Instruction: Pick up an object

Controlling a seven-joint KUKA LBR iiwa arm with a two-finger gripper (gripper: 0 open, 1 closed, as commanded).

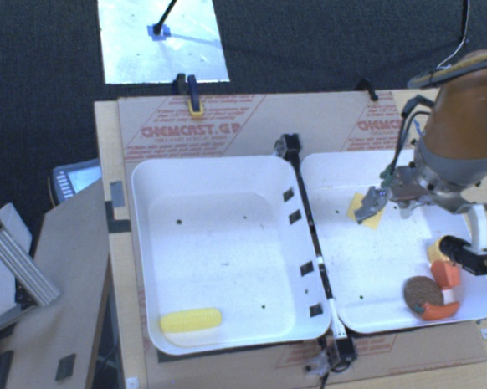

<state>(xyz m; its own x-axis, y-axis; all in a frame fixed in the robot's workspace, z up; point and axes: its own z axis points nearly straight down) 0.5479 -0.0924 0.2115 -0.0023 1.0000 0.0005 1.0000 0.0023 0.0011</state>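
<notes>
- Over the right bin (340, 249), toward its far middle, the gripper (370, 207) hangs low at the end of the grey arm (461, 130), which reaches in from the right.
- Whether it is released or clenched I cannot tell; its dark tip is too small and blurred against what lies under it.
- Directly beneath and just right of that tip lies a small yellow piece (362, 206), partly covered by the gripper. The two overlap in the view, but contact cannot be confirmed, and nothing visibly sits gripped, so no hold can be claimed.
- My judgement: the arm is placed here because this piece is the chosen target, lying apart from the other objects with bare floor around it, which leaves room for a clean descent.
- Farther out, at the near right corner of the same bin, a cluster crowds together: a brown disc (419, 291), an orange piece (445, 272) and a thin orange strip (441, 310), touching or nearly so, with a black part of the rig (465, 253) above them. That crowding probably makes them poorer picks.
- Well apart, in the near left corner of the left bin (218, 191), rests a yellow corn cob (190, 320).
</notes>
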